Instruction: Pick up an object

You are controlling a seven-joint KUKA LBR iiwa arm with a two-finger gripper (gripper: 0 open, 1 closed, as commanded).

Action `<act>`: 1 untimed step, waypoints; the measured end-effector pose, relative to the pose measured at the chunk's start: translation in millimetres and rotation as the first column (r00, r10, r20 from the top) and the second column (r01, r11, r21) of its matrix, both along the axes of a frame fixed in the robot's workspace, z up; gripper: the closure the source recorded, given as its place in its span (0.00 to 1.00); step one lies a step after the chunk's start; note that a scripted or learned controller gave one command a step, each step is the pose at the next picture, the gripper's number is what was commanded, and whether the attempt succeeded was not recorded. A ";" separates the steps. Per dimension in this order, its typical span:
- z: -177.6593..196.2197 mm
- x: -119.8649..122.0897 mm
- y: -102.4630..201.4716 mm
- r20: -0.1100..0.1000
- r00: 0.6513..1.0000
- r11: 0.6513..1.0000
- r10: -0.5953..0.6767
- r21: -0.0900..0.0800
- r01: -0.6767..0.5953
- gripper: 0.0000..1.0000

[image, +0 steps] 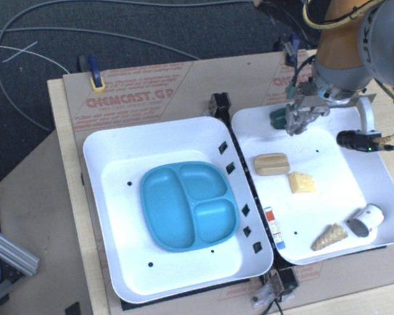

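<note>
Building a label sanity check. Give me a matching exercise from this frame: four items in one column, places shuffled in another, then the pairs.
Items:
1. blue divided plate
2. tan bread-like block
3. pale yellow wedge
4. cone-shaped piece

Places:
A. right bin, near its front edge
B. left bin, centre
C. right bin, by the divider between the bins
D. right bin, just front-right of the tan block

Pairs: 1-B, 2-C, 3-D, 4-A

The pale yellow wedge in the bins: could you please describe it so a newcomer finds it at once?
Look in the right bin, near its middle. The yellow wedge lies just below the tan bread roll; it alone is angular and pale yellow, unlike the ridged cone lower down.
</note>
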State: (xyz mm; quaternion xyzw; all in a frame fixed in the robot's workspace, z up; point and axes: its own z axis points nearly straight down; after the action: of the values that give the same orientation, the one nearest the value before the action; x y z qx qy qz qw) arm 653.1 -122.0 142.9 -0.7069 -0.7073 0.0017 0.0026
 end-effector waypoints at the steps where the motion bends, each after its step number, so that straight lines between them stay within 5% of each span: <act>1: 45.1 4.3 -3.6 0.012 1.000 1.000 0.000 -0.002 0.000 1.00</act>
State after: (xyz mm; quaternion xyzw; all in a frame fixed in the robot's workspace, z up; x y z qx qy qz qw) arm 657.4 -125.5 188.0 -0.7069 -0.7073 -0.0017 -0.0023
